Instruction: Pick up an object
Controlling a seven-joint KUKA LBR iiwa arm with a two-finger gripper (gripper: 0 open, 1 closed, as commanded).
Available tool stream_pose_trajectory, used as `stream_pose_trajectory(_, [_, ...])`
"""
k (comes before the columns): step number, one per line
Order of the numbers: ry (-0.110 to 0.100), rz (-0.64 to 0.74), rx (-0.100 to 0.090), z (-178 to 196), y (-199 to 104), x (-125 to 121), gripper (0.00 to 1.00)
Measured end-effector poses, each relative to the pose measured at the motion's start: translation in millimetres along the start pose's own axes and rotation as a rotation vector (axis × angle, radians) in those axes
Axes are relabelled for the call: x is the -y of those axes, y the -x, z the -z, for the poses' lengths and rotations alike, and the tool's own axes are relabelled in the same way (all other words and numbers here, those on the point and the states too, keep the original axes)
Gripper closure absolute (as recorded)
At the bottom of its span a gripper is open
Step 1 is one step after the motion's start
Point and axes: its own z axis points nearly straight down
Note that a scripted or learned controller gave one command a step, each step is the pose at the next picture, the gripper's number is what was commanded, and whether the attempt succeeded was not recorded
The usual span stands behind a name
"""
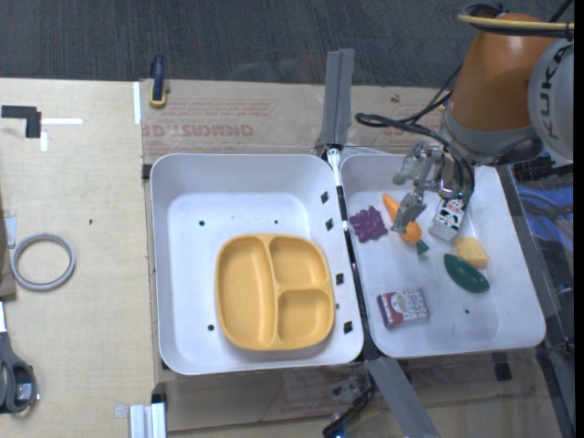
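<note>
My gripper (pixel 429 210) hangs low over the back of the right bin (pixel 522 292), its fingers spread open with nothing visibly between them. The left fingertip (pixel 407 213) is over an orange carrot (pixel 412 232). By the right finger sits a small white block with black spots (pixel 447 219). A purple grape bunch (pixel 369 224) lies just left of the carrot. In front of the gripper are a yellow lemon-like piece (pixel 471 250), a dark green piece (pixel 466 274) and a small red and white box (pixel 402 307).
The left bin (pixel 166 245) holds a yellow divided plate (pixel 274 290). A grey post (pixel 338 99) rises between the bins at the back. On the bench to the left lie a grey ring (pixel 41 261) and scissors (pixel 14 386).
</note>
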Motion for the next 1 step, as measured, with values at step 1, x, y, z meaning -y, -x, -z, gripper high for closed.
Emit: stream_pose_trajectory(1, [-0.001,-0.275,-0.002,-100.5,7.8,24.5,0.00])
